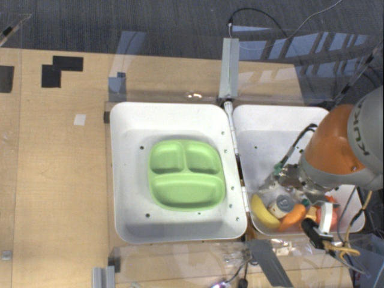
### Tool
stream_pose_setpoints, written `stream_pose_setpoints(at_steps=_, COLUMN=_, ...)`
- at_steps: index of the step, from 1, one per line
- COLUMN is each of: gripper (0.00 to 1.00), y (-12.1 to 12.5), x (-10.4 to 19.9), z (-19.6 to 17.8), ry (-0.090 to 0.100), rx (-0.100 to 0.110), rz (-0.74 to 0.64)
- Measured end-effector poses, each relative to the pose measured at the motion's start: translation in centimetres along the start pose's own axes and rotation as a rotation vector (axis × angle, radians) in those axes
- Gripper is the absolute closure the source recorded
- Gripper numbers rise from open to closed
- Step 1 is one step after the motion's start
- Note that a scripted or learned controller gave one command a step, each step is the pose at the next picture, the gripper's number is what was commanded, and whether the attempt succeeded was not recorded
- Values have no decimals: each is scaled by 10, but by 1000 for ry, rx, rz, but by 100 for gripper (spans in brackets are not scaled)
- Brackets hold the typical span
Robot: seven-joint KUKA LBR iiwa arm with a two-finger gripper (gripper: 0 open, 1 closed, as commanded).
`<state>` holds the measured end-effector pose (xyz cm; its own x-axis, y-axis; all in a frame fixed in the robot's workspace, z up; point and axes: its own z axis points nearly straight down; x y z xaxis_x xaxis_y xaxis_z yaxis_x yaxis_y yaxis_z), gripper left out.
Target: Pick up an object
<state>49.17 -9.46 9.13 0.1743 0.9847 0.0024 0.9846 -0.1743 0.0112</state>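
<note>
In the right bin [264,137], near its front edge, lie a yellow banana [263,212], an orange carrot-like piece [292,218], a small grey-white round thing [279,207] and a red-and-white item [327,215]. My gripper [287,188] is lowered right over this pile, just above the round thing and the banana. The wrist and orange band [330,143] cover the fingers, so their stance is hidden.
The left bin [129,137] holds a green divided plate [186,174] at its middle. A metal divider post [228,71] stands between the bins at the back. Black cables [336,245] trail by the right bin's front right corner.
</note>
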Motion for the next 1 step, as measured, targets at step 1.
stream_pose_setpoints(at_steps=1, gripper=0, y=0, x=0, z=0, ry=0, rx=0, rz=0)
